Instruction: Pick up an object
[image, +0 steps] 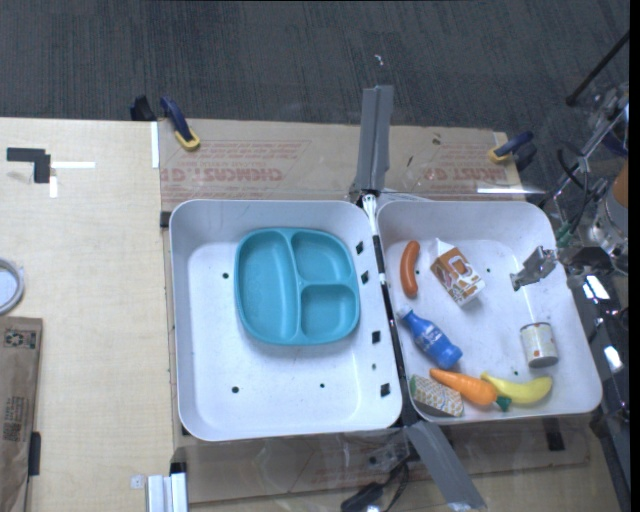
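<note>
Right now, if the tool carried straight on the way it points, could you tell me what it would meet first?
The tool sits at the right bin's right side, pointing left and slightly down. The first thing in that line looks like the small carton, though its height above the bin is unclear, so it might pass over.

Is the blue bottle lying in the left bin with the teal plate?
No, the blue bottle lies in the right bin, beside the carrot; the teal divided plate sits alone in the left bin.
</note>
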